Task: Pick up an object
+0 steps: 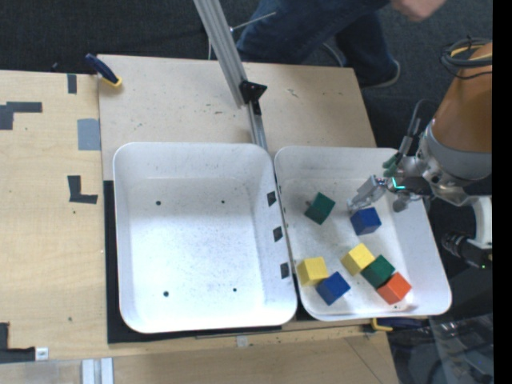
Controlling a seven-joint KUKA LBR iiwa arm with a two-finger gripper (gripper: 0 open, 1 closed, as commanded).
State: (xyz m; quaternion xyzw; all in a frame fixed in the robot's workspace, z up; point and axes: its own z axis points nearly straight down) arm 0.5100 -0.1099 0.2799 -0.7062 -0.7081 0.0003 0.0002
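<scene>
- gripper (382, 198) sits right of centre, over the right bin (424, 246); fingers spread, holding nothing
- blue cube (366, 220) lies just below it

Robot gripper (382, 196) hovers, fingers spread, above a blue cube (366, 220) in the right bin (416, 250) (six cubes inside).

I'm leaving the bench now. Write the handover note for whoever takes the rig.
Hand: low in the right bin, just above the upper blue cube; nothing seen held.
Other cubes in that bin: green to the left; two yellow, blue, dark green and orange near the front.
Done: no pick yet.
Left: grasp a cube and lift.
</scene>
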